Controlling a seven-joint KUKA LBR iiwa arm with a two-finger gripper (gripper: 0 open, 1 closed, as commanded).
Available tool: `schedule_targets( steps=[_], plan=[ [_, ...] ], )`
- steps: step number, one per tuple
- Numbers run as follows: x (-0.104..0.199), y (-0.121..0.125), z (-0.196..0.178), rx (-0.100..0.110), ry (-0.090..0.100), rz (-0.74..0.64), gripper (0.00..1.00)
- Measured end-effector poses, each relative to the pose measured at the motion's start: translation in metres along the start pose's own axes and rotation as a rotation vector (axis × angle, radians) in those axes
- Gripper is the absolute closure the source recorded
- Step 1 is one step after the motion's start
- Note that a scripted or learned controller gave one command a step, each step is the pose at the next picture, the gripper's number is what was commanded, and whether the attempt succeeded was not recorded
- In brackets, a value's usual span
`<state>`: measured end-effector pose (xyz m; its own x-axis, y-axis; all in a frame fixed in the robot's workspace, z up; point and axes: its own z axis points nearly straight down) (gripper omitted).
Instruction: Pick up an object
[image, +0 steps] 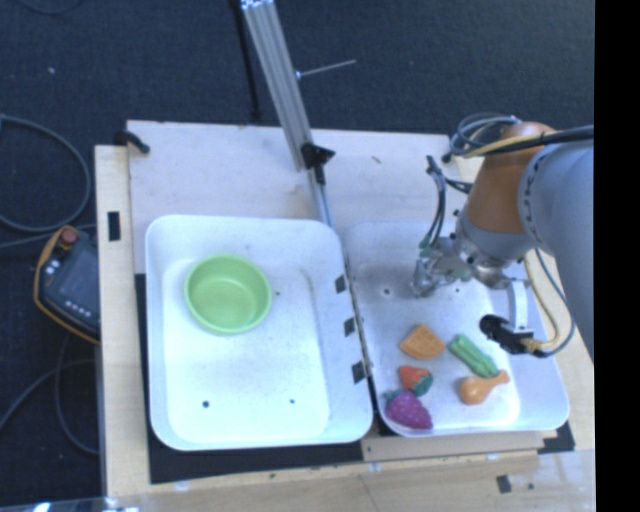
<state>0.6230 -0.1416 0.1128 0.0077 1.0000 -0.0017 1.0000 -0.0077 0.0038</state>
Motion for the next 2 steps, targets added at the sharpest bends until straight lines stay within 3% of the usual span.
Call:
schedule_targets(
  steps=[2],
  plan=[
    [-0.012, 0.006, -0.105, -0.003, 0.000, -0.002, 1.00]
  ],
)
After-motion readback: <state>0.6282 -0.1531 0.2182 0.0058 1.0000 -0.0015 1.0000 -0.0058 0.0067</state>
